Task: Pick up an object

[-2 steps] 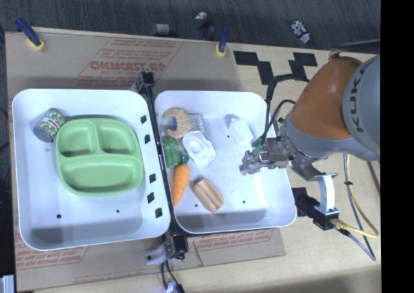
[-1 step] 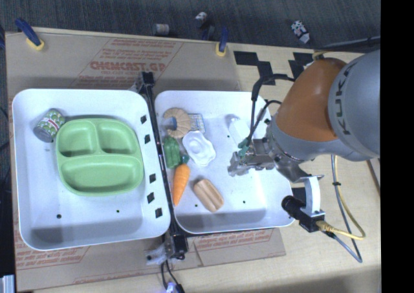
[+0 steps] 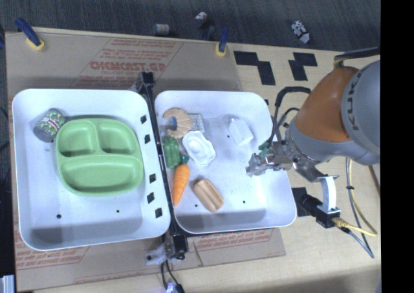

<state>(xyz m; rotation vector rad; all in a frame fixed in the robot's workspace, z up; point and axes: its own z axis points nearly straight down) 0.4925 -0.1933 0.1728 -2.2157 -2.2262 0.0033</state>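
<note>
The right bin [image 3: 255,215] holds an orange carrot [image 3: 180,182], a tan wooden block [image 3: 208,195], a white moulded piece [image 3: 198,148], a green item [image 3: 171,152], a round tan biscuit-like object [image 3: 175,119] and a clear plastic piece [image 3: 240,132]. My gripper [image 3: 254,166] hangs over the right side of this bin, right of the white piece and below the clear piece. Nothing shows between its fingers. The grey arm with its orange band [image 3: 330,117] reaches in from the right.
The left bin [image 3: 32,220] holds a green divided plate [image 3: 100,154] and a small tin can [image 3: 48,124] at its upper left. A black divider clip row [image 3: 152,156] runs between the bins. Cables [image 3: 352,220] trail at the right on the bench.
</note>
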